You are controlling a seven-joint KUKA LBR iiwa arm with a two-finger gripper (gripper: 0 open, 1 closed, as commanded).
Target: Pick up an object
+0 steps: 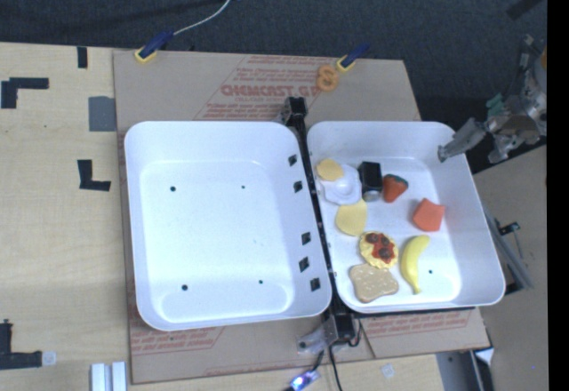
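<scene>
Toy foods cluster in the right white plastic bin [480, 229]: curved yellow banana [413, 261] at five o'clock, orange block [428, 215] at three. Grey gripper [484, 133] hangs at its two o'clock rim, finger state unclear.

The arm [524, 109] at far right is cut off by the picture's edge, with just a grey, blurred bit of it showing past the right bin [444, 136]; its gripper [458, 142] is too blurred to read. The cable [218, 7] at the far side runs out of the top edge. Small black parts [331, 331] near the bins' joint are too small to tell. The white lump [340, 189] has soft, unclear edges.
</scene>
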